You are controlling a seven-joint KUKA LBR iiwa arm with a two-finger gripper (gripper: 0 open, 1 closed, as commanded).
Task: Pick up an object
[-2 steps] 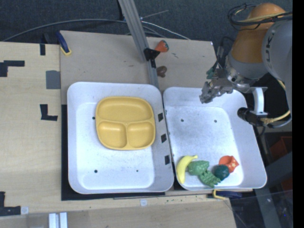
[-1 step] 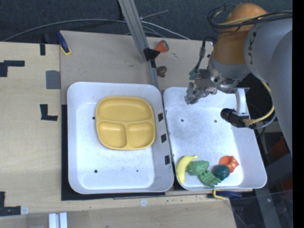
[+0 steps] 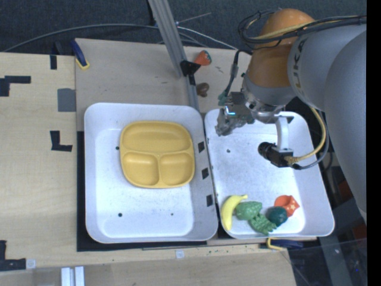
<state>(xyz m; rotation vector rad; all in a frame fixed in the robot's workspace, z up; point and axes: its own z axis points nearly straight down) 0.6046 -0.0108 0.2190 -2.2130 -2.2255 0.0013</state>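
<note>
The gripper (image 3: 225,126) hangs over the right bin's (image 3: 309,159) far left corner; whether it grips anything cannot be told. A curved yellow banana (image 3: 230,210) lies at that bin's near edge beside green toys (image 3: 255,216)

A robotics lab, set up for testing — not a home or a kitchen. A grey arm (image 3: 321,58) with an orange band and loose cables reaches over a plywood bench (image 3: 36,159) marked with black tape. Two white bins (image 3: 95,177) sit side by side on it, divided by a metal pole (image 3: 169,34). The contents are props — a yellow sectioned tray (image 3: 158,154) and toy food (image 3: 256,213) — on a dark carpeted floor (image 3: 71,8).
</note>
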